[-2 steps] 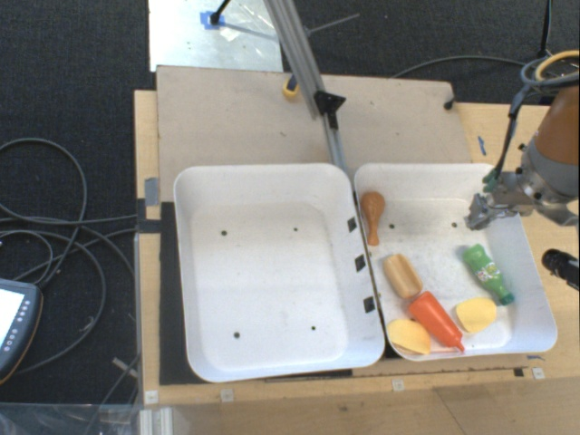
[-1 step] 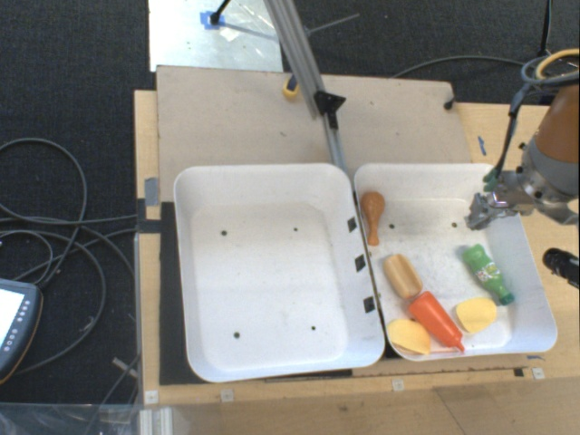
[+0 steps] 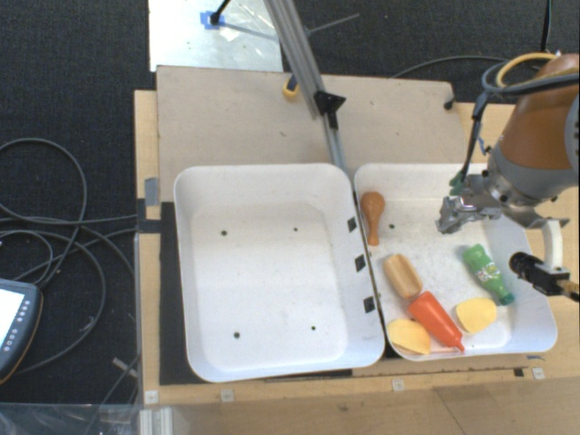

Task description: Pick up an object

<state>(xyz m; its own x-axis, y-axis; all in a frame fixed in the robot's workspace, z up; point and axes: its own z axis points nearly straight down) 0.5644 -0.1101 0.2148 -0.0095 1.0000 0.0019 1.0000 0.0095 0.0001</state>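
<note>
over the right bin (image 3: 544, 333) my hand (image 3: 453, 216) hangs near its back wall, and i cannot tell how it is set. below it lie a green bottle (image 3: 488, 274), a bread roll (image 3: 402, 275), an orange carrot (image 3: 437, 320) and two yellow pieces (image 3: 477, 314). a brown drumstick (image 3: 372, 214) rests by the wall shared with the left bin (image 3: 195, 188).

Arm (image 3: 544, 125) cut by right edge; end effector (image 3: 453, 214) fingers indistinct.
</note>
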